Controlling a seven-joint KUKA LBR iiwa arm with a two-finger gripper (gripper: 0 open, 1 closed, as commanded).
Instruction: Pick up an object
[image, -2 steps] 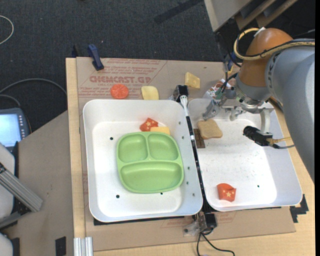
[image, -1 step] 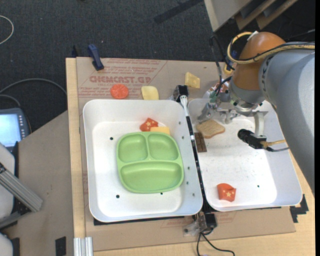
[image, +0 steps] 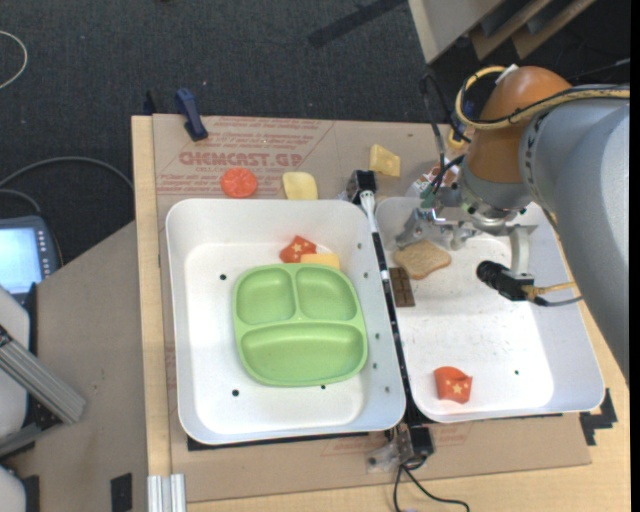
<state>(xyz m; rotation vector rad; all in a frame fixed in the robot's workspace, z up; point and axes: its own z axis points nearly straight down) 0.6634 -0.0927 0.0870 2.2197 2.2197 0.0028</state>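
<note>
Tan toast slice (image: 426, 261) lies flat at the back of the right bin (image: 500, 400), near its left wall, just below and left of my fingers (image: 447, 222). Whether they stand wide or narrow I cannot tell. I judge a good try means centring over the slice, then dropping straight to straddle its edges.
</note>
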